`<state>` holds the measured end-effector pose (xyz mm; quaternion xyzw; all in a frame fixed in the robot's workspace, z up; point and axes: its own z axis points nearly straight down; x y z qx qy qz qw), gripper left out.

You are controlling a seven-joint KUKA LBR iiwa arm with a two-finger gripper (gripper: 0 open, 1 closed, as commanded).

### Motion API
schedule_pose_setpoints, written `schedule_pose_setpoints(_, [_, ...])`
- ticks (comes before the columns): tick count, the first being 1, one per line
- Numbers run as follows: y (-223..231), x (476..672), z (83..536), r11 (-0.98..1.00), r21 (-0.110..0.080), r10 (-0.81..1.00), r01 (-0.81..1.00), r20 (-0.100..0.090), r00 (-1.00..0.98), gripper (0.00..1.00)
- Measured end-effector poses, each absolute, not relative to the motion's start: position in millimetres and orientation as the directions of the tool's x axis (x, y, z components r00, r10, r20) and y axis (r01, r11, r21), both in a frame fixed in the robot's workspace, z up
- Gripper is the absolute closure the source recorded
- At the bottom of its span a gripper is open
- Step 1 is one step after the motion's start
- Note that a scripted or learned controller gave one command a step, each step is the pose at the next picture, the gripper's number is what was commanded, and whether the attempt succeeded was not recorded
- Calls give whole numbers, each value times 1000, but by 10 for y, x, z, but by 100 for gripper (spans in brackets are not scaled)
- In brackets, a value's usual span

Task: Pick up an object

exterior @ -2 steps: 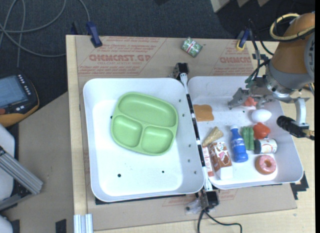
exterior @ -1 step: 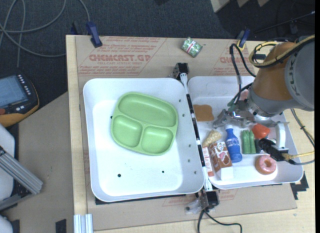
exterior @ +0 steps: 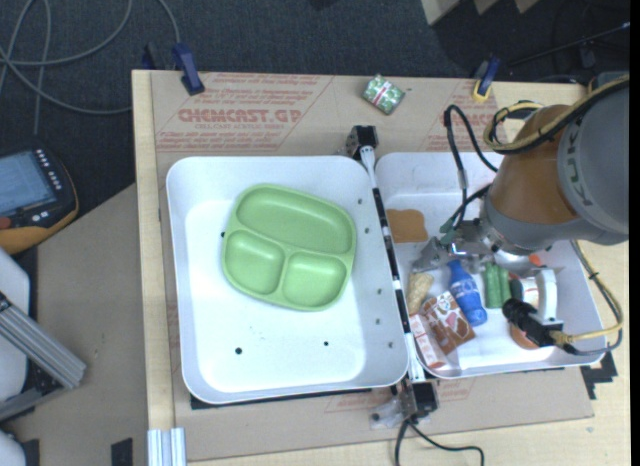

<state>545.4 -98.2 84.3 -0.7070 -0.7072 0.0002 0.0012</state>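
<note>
With the gripper (exterior: 470,254) low over the crowded right bin (exterior: 420,174), its hand's state beyond telling, it could easily nudge the blue bottle (exterior: 466,294) into the snack packet (exterior: 445,322) rather than lift anything.

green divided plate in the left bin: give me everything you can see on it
The green divided plate is pale green, looks like matte plastic, with rounded corners and three compartments: one long one on the far side, two smaller ones on the near side. It lies flat and right side up, turned slightly askew, in the upper middle of the left bin, resting on the bin's floor. Nothing lies in it and nothing else touches it. A few small dark specks sit on the bin floor nearby.
</note>
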Motion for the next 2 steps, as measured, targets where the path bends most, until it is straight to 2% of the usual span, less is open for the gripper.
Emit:
schedule_pose_setpoints(1, [-1059, 5351, 844, 0, -3, 1000, 1000, 1, 0, 0])
schedule_pose_setpoints(2, [-1055, 5356, 941, -1, 0, 1000, 1000, 1, 1, 100])
